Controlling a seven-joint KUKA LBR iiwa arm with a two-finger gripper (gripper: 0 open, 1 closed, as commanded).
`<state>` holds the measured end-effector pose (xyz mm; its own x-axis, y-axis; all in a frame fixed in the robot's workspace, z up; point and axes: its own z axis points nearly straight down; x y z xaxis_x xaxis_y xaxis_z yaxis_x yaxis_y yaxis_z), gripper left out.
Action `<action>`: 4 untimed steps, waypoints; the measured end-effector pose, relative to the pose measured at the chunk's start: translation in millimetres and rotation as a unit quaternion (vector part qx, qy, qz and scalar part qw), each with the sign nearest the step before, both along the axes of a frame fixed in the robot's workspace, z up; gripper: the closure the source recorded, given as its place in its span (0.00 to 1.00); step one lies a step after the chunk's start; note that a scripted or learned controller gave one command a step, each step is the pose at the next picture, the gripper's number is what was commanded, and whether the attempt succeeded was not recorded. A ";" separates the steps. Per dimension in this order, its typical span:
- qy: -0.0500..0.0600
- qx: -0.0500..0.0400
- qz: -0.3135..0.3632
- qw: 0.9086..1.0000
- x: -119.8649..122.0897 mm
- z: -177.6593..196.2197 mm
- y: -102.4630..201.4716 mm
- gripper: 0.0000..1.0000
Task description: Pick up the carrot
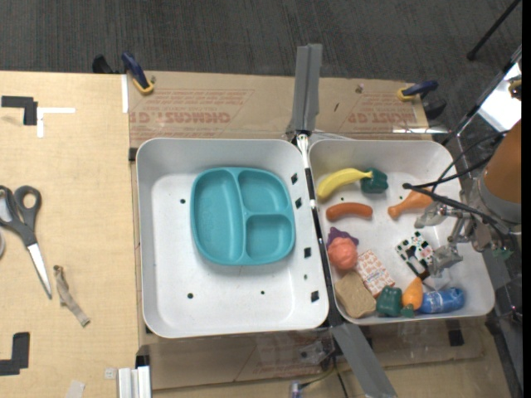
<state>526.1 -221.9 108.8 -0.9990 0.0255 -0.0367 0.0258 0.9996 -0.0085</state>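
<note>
Carrot (412,293) is seen lying at the right bin's (390,149) front edge, between a green toy (389,303) and a blue bottle (441,301). Just above it, the hand (438,237) is spread, grasping nothing.

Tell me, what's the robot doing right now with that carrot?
Gripper low over the right bin, nothing seen held. Carrot lying near the bin's front edge, not picked up. Crowded: green toy and blue bottle pressed against it.
</note>
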 end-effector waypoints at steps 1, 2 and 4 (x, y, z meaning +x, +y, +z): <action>0.001 0.000 0.030 1.000 123.2 0.6 31.8 0.00; 0.007 0.001 0.011 1.000 89.1 -1.0 30.7 0.00; 0.005 0.002 -0.056 0.998 50.1 -1.0 -2.2 0.00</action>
<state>576.2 -224.1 107.8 -0.9901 0.1376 -0.0271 0.1378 0.9905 -0.0044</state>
